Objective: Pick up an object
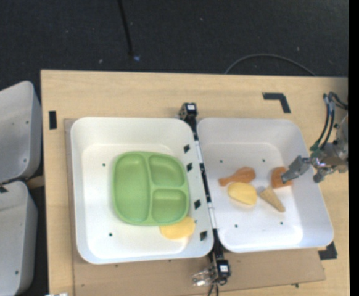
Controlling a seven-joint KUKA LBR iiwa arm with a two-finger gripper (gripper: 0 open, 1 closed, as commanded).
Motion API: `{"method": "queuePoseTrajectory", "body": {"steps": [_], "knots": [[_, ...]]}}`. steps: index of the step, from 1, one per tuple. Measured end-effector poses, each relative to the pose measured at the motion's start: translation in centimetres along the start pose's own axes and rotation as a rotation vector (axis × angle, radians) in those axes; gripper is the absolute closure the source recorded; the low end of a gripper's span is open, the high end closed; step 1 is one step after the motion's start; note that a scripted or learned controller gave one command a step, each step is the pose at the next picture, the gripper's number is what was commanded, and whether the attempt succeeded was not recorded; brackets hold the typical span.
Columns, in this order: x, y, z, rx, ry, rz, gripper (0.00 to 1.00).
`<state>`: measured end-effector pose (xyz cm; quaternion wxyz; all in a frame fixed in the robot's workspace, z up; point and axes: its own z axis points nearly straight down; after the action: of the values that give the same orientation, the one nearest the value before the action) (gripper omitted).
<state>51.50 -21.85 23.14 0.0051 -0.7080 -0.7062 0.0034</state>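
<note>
Camera view: gripper at right bin rim, fingers state indeterminate, beside orange piece, apparently positioned for a grasp.

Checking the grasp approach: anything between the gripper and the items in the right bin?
Nothing visible. The gripper is at the right bin's right side, next to the orange piece. The cone and yellow piece lie uncovered just beyond.

Green divided plate in left bin, hand over orange piece in right bin
</note>
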Motion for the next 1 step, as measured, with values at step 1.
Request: {"method": "queuePoseTrajectory", "body": {"steps": [1], "knots": [[0.05, 0.27, -0.72, -0.013, -0.004, -0.004, 0.00]]}}
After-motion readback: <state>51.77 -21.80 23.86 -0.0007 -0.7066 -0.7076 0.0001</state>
